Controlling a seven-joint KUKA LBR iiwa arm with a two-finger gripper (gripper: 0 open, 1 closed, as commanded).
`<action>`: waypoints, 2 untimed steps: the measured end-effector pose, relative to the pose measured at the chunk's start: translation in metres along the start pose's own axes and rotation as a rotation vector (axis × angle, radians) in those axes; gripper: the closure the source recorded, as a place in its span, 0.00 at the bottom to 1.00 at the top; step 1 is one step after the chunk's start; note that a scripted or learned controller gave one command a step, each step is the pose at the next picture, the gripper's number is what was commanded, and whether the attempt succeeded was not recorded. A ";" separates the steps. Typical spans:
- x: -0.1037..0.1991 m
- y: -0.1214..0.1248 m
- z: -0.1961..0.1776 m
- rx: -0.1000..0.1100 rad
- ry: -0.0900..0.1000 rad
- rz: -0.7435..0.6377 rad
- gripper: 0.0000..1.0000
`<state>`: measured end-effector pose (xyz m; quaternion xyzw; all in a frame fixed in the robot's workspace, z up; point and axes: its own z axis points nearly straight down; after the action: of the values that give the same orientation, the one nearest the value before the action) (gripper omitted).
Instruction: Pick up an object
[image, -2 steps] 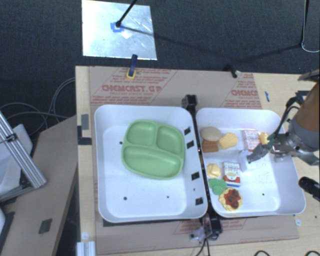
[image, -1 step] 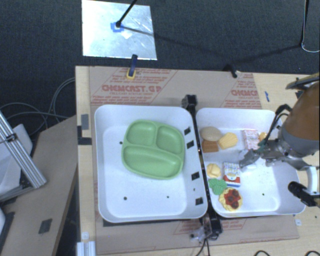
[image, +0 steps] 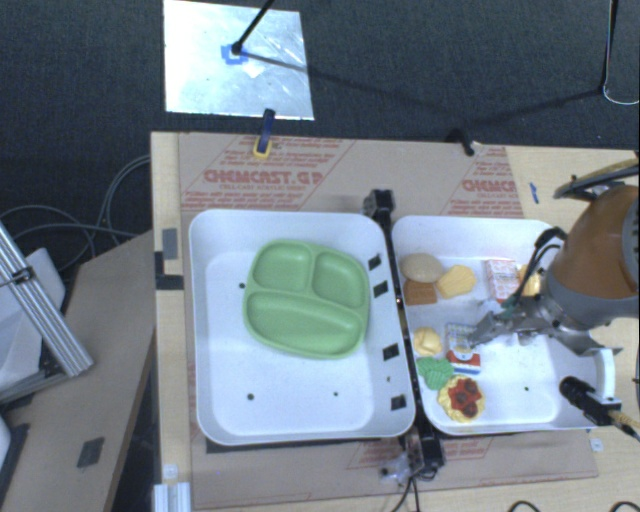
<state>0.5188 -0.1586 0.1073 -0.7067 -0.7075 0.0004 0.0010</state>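
Arm (image: 600, 265) came in from the right over the right-hand shallow white bin (image: 520, 405), orange band visible above the wrist. Gripper (image: 478, 335) was low in the middle of that bin, pointing left toward the toy food cluster. Can't tell whether the fingers were open or closed: too small and blurred at the tip. Nothing visibly between them.

Right bin contents:
- tan rounded bun-like piece (image: 421, 267) near the back-left corner, with a brown flat slab (image: 420, 292) touching its front edge
- pale yellow wedge (image: 457, 281) just right of those
- small white packet with red-orange print (image: 500, 273) further right, near the back
- small yellow rounded piece (image: 427, 342) by the left wall
- small red-and-white carton-like item (image: 464, 361) just in front of the gripper tip, close enough that I can't say whether they touched
- green leafy-looking piece (image: 435, 373) in front of the yellow one
- yellow disc with red topping (image: 462, 398) near the front

Left-hand shallow white bin (image: 220, 400) held one pale green plastic divided plate (image: 306, 298), three compartments, lying flat in the back half.

Both bins sat side by side on a brown cardboard sheet (image: 300, 170) on the counter.
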 end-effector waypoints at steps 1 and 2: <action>0.001 0.003 0.020 -0.005 0.003 0.000 0.00; 0.001 0.005 0.008 -0.011 0.002 -0.001 1.00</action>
<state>0.5234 -0.1576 0.0996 -0.7064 -0.7078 -0.0043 -0.0023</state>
